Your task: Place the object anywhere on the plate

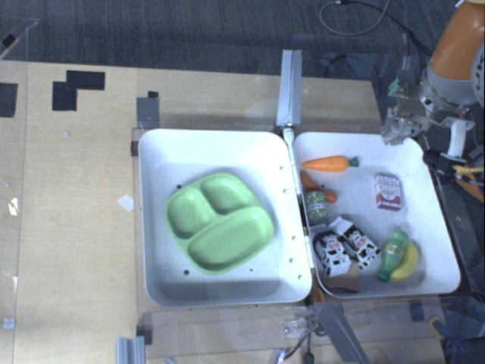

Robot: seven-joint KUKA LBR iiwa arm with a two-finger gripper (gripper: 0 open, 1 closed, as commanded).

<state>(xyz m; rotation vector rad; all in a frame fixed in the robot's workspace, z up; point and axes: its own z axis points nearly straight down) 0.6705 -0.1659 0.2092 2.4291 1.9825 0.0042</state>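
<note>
1. Hovering over the back right corner of the right bin, the gripper is sitting apart from every item; whether it is spread or closed I cannot tell, and nothing is showing between its tips.
2. The task's object is not yet chosen. All candidates are lying in the right bin, while the green plate is waiting in the left bin.
3. Risk, as I am judging it: the items are crowding toward the front left of the right bin, so a descent there is likely to be nudging neighbours or closing on two at once.
4. The carrot and the red carton are lying more apart, making for safer picks; the carrot's round taper could be slipping out of a pinch.
5. The divider between the bins is standing in the transfer path, so a low carry could be knocking the load loose.
6. Counting: two white bins, one three-section plate, one carrot, one red carton, one green can, two black-and-white cow-patterned cartons, one green bottle, one banana.
</note>
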